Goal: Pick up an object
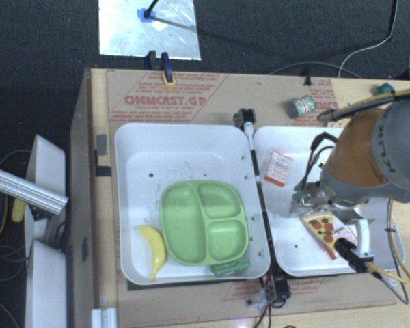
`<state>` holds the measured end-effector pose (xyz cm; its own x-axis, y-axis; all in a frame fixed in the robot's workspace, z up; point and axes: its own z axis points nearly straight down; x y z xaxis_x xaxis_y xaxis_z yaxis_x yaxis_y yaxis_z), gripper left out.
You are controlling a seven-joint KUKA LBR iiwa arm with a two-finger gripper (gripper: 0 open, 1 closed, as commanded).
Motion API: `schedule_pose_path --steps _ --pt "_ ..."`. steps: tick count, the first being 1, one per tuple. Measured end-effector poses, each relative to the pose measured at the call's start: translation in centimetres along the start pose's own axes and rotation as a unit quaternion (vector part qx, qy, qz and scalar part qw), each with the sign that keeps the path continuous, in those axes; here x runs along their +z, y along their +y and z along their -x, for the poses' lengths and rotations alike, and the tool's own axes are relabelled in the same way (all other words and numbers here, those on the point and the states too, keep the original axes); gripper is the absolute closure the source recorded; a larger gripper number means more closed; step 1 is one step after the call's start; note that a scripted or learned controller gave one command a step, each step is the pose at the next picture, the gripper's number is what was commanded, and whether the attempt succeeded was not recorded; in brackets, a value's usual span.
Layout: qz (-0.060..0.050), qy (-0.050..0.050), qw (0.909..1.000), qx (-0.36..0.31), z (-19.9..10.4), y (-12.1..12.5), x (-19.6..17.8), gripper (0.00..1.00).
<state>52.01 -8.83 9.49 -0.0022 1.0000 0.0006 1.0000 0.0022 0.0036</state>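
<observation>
Arm (379, 152) reaches in from the right, low over the right bin (287, 262). Gripper (307, 200) sits at the bin's middle, just left of the pizza slice (321, 225), close to its upper corner; contact unclear. Can't tell its state from this angle. Red-and-white packet (278, 167) lies farther back in the same bin, apart from the gripper. Left bin (133, 139): green tray (203, 223) in the middle, banana (153, 249) along its near-left edge, green piece (230, 267) at its near edge.
</observation>
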Motion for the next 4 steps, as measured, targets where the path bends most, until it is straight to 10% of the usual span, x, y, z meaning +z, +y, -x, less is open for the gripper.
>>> schedule_pose_path --steps 1,2,3,4 --pt "0.000 -0.002 1.0000 0.001 10.6 2.2 -7.9 1.00" --pt "-0.001 -0.001 1.0000 0.000 10.6 2.2 -7.9 0.00" --pt "-0.001 -0.001 1.0000 -0.001 11.8 9.1 1.1 0.00" --pt "0.001 -0.002 1.0000 -0.003 11.8 9.3 0.0 1.00"
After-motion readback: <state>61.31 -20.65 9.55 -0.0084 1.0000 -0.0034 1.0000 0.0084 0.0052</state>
